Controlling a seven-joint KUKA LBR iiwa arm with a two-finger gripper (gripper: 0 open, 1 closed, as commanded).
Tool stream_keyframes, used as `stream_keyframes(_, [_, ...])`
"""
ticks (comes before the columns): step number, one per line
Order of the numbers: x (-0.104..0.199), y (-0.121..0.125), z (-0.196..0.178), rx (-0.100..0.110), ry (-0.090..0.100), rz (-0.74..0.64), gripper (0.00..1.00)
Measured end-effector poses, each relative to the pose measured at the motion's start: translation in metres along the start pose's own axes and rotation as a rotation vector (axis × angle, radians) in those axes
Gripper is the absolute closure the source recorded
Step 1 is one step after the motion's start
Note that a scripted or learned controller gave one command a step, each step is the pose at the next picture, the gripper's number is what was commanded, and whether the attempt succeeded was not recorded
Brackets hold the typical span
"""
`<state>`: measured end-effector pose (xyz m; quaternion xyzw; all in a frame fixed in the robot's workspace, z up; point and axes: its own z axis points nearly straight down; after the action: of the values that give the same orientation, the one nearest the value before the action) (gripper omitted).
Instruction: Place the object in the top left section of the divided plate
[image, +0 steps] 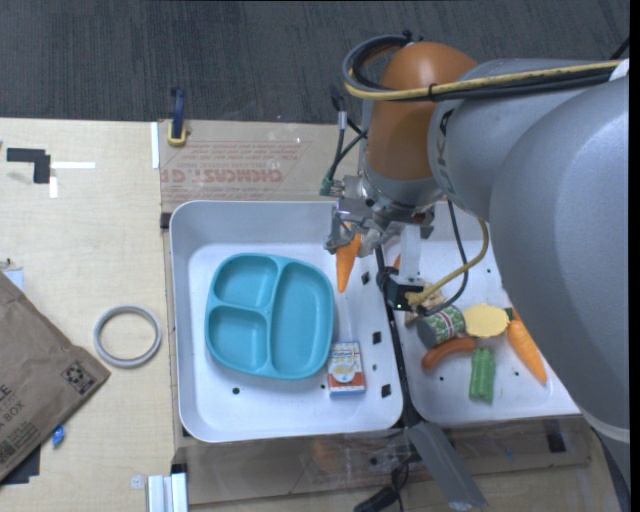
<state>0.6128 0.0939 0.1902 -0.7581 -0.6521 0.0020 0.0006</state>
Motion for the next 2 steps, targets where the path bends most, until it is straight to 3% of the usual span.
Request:
stream_keyframes(1, [0.001, -0.063, -0.034, 0.001, 0.000, 0.079, 1.00])
stream_keyframes(2, [0.028, -0.128, -0.138, -0.001, -0.001, 0.234, 1.00])
